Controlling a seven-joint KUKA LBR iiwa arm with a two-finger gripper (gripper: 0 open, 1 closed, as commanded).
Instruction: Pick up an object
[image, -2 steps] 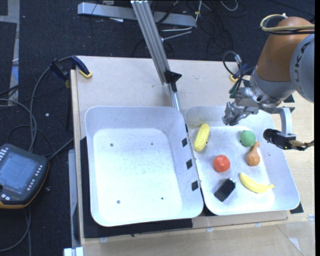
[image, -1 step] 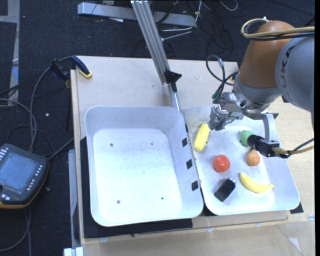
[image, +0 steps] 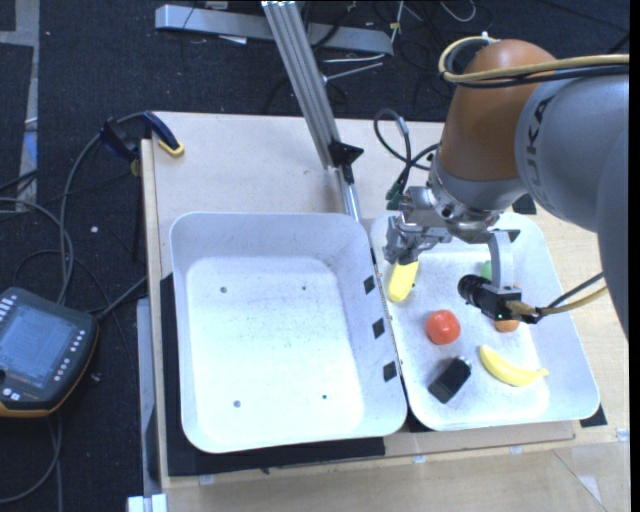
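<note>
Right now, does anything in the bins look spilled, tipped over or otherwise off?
Nothing stands out. In the right bin lie a banana, a red ball, a black block and a yellow piece below the gripper, all lying apart.

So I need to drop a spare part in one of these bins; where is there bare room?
The large white left bin has a bare floor from wall to wall. The white right bin is crowded: yellow block under the gripper, red ball, black block, yellow banana.
</note>
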